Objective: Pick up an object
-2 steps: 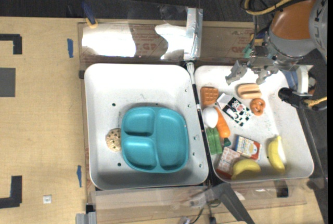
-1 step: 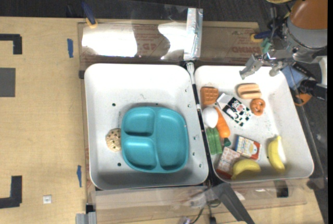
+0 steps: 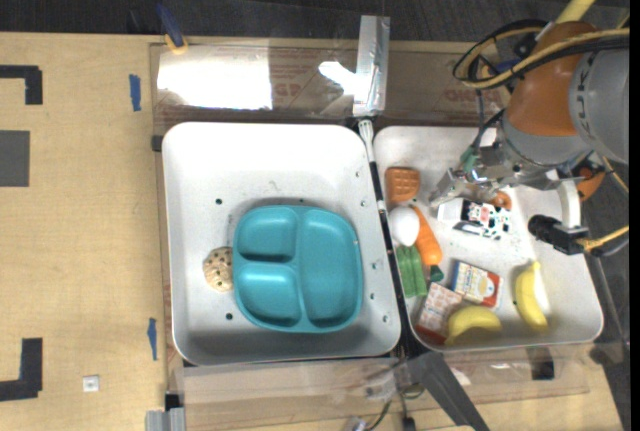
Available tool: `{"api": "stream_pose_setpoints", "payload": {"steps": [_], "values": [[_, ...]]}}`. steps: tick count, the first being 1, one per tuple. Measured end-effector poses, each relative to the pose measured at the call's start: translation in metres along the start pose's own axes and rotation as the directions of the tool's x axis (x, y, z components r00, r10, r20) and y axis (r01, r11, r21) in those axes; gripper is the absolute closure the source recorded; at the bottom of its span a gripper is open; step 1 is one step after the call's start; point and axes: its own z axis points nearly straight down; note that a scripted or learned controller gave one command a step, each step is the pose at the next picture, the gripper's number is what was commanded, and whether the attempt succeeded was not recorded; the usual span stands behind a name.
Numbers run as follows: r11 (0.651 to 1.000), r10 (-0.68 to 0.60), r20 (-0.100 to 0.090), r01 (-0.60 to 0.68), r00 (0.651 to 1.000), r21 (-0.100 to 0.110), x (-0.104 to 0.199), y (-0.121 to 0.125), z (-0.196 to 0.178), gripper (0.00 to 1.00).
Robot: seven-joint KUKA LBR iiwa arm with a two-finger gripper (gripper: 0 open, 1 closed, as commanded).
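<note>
The right bin (image 3: 580,249) holds several toy foods. An orange waffle piece (image 3: 402,183), a white egg (image 3: 404,224), a carrot (image 3: 429,241) and a green piece (image 3: 410,270) lie along its left wall. Two bananas (image 3: 472,321) (image 3: 531,295) and two small cartons (image 3: 475,283) (image 3: 437,305) sit at the front. My gripper (image 3: 472,181) hangs low over the back middle of this bin, just above a black, white and red patterned item (image 3: 483,217). I see nothing held in it.
A teal divided plate (image 3: 298,266) sits in the left bin (image 3: 200,169), with a speckled cookie (image 3: 218,268) by the plate's left edge. Behind the bins stands a clear plastic sheet (image 3: 260,79) with a metal post. Cables loop around the arm's wrist (image 3: 545,99).
</note>
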Motion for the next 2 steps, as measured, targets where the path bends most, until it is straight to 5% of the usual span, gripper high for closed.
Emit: {"api": "stream_pose_setpoints", "payload": {"steps": [1, 2], "values": [[1.000, -0.011, 0.004, 0.011, 1.000, -0.028, -0.034, -0.015, 0.006, 0.00], [0.997, -0.083, -0.004, 0.083, 0.997, 0.008, -0.041, 0.012, -0.012, 0.00]]}}
